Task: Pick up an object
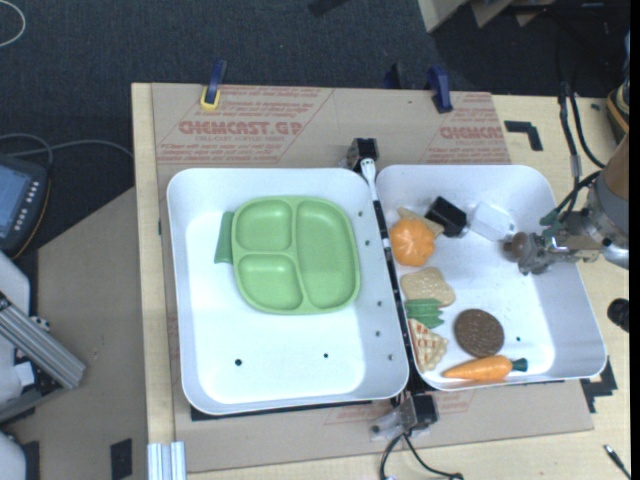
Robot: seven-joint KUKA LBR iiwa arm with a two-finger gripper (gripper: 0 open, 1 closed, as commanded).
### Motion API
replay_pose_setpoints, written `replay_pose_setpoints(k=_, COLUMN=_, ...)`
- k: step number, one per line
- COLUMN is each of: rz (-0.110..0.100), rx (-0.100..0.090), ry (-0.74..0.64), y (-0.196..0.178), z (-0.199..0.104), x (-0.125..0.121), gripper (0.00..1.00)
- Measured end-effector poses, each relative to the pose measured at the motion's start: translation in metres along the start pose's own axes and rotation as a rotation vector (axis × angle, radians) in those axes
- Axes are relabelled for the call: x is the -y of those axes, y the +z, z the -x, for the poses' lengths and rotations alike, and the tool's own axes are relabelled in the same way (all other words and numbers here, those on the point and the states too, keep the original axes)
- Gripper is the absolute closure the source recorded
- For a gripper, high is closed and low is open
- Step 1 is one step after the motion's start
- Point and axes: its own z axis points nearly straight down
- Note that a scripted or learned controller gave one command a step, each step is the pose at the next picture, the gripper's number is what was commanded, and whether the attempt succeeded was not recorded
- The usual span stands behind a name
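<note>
Brown board [300,118] under two white bins [200,368] (hand [527,253] state unclear), dark carpet [150,18] around.

Two white bins sit side by side on the bench. The left bin [200,348] carries a green divided plate [295,253], placed toward its far edge. In the right bin [570,318], an orange fruit [413,242], a cracker [428,287], a green piece [425,311] and a waffle-like piece [429,346] lie along the left edge. A dark brown round cookie [479,332] lies near the front edge, with a carrot [483,369] just in front of it. A black block [446,216] and a clear pale object [492,219] lie near the far edge. The gripper [528,253] hangs over the right edge.
</note>
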Motion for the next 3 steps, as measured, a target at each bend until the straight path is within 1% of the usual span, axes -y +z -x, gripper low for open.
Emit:
replay_pose_setpoints(k=1, rz=-0.004, rx=-0.003, ry=-0.006, y=-0.007, z=-0.057, x=-0.017, gripper=1.0)
replay_pose_setpoints(k=2, rz=-0.006, rx=-0.004, ry=-0.005, y=0.0, z=-0.109, x=-0.03, gripper=1.0)
replay_pose_setpoints(k=3, rz=-0.01, rx=-0.005, ry=-0.003, y=0.001, z=-0.154, x=-0.025, gripper=1.0)
